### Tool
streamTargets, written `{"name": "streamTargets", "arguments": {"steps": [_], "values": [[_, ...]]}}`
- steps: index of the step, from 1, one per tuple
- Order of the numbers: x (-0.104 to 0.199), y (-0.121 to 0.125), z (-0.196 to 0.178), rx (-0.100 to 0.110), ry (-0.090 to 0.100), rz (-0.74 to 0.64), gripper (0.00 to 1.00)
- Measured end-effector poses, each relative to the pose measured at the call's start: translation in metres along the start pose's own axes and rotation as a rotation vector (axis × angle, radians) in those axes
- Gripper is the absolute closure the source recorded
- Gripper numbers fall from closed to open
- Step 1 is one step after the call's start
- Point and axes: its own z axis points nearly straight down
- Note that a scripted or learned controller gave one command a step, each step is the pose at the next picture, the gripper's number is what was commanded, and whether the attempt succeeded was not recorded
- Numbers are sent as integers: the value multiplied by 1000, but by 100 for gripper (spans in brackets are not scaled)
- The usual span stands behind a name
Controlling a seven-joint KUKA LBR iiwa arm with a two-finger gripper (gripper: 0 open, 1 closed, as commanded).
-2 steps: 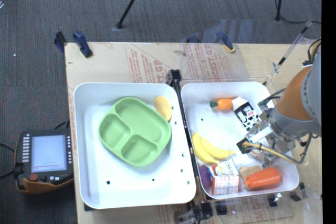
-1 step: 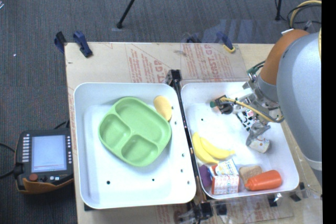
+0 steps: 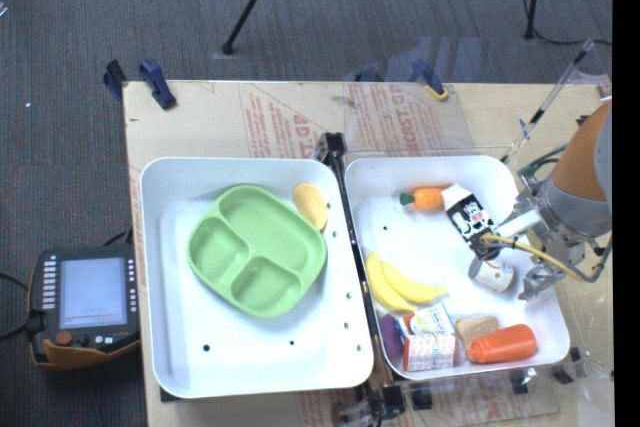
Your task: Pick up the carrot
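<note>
We note even overhead light, soft faint shadows, mild glare on the white bins (image 3: 160, 215), slightly soft focus throughout.

I see the green three-compartment plastic plate (image 3: 258, 250) in the left white bin (image 3: 160, 315), a yellow lemon-shaped toy (image 3: 311, 205) touching its far right rim. In the right white bin (image 3: 385, 177), the small orange carrot (image 3: 429, 198) lies at the back, yellow bananas (image 3: 396, 285) left, and the gripper (image 3: 505, 267) right.

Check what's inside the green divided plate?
The green plate in the left bin shows three bare compartments. A yellow item rests at its rim, outside. Whatever is under the plate is covered.
</note>
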Motion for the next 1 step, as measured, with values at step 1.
{"name": "streamTargets", "arguments": {"steps": [1], "values": [[11, -124, 38, 5, -1, 5, 0]]}}
